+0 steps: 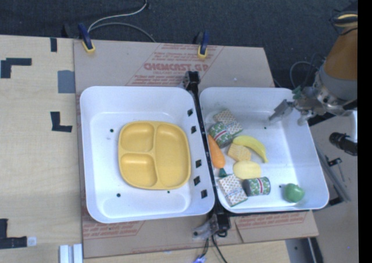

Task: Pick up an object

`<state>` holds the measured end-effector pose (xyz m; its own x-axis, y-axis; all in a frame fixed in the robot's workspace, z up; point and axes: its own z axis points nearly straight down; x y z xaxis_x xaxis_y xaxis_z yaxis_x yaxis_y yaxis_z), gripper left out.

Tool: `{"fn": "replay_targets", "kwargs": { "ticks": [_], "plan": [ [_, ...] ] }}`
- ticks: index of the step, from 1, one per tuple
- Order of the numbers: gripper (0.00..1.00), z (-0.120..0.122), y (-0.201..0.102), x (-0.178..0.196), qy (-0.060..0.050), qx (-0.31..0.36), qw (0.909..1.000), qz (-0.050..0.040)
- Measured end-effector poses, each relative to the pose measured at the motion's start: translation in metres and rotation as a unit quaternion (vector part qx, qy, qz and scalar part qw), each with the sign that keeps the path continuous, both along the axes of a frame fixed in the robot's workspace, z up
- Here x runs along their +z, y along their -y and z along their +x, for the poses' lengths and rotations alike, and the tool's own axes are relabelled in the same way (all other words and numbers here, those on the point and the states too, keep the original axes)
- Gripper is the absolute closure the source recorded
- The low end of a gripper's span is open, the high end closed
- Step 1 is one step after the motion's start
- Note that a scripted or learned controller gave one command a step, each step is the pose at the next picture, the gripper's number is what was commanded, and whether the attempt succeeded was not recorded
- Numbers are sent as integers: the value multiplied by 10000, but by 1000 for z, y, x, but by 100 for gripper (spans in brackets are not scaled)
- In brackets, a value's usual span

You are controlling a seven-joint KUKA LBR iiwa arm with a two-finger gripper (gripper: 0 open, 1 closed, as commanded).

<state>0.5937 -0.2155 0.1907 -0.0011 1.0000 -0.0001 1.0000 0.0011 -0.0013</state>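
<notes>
Two shallow white bins are sitting side by side on a cardboard sheet point(168, 61) that two clamps are pinning to the surface point(35, 157), presumably so nothing slides while the arm works.

The left bin point(96, 139) is holding a yellow divided plate point(154, 155), lying flat near its middle. The right bin point(308, 157) is carrying the candidates for picking, bunched toward its left half: a banana point(251, 145), a pale yellow block point(239, 152) just beside it, a yellow lemon-like piece point(247, 170), an orange carrot point(216, 152) lying along the dividing wall, a green patterned can point(221, 132), two patterned packets point(226, 118) point(232, 189), and a dark can point(257, 186) on its side. A green ball point(293, 192) is resting apart in the near right corner, which looks like the easiest item to reach cleanly.

The grey arm, with its orange section point(342, 58), is reaching in from the right. Its end effector point(286, 110) is hovering over the far right part of the right bin, well apart from the cluster. Its fingers point(280, 110) are appearing spread and are gripping nothing. My judgement is that the pick is not yet begun.
</notes>
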Motion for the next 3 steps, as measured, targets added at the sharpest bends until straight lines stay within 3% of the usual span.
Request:
{"fn": "replay_targets", "kwargs": {
  "ticks": [1, 2, 3],
  "plan": [
    [0, -10, -40, -90, 77, -6, 10000, -18],
    [0, -20, -63, -96, 140, -25, 9999, -63],
    [0, -36, -76, -100, 96, -9, 10000, -24]
  ]
}}
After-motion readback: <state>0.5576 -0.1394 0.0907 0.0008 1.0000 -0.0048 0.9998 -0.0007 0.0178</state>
